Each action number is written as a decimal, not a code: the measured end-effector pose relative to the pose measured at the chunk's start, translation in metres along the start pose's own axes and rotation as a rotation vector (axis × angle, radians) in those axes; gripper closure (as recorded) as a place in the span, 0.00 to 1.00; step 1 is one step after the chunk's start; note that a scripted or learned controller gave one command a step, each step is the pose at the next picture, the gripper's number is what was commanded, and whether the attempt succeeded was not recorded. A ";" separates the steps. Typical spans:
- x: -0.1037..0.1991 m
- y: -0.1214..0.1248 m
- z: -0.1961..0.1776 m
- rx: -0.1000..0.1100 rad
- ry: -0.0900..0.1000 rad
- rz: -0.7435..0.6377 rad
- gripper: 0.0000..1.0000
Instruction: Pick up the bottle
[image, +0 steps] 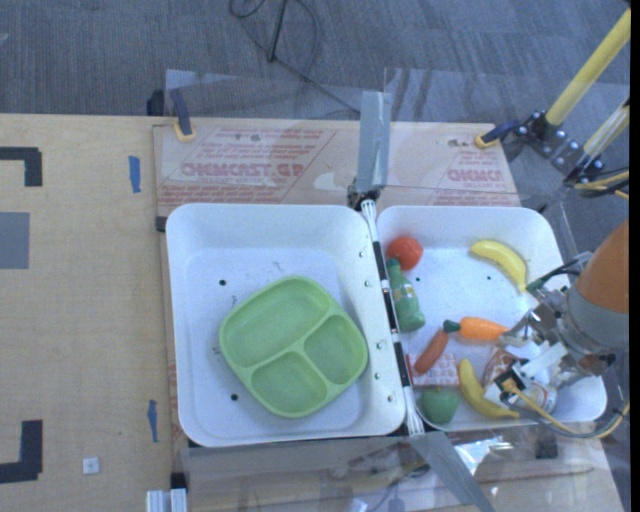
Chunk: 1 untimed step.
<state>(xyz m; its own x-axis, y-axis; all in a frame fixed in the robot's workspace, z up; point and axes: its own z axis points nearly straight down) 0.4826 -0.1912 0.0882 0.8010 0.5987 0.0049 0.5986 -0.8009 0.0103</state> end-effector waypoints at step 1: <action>0.051 0.079 -0.273 0.011 -0.007 0.133 0.00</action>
<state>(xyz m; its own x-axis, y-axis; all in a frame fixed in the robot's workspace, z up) 0.5676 -0.2222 0.3622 0.8734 0.4871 -0.0015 0.4871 -0.8734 -0.0009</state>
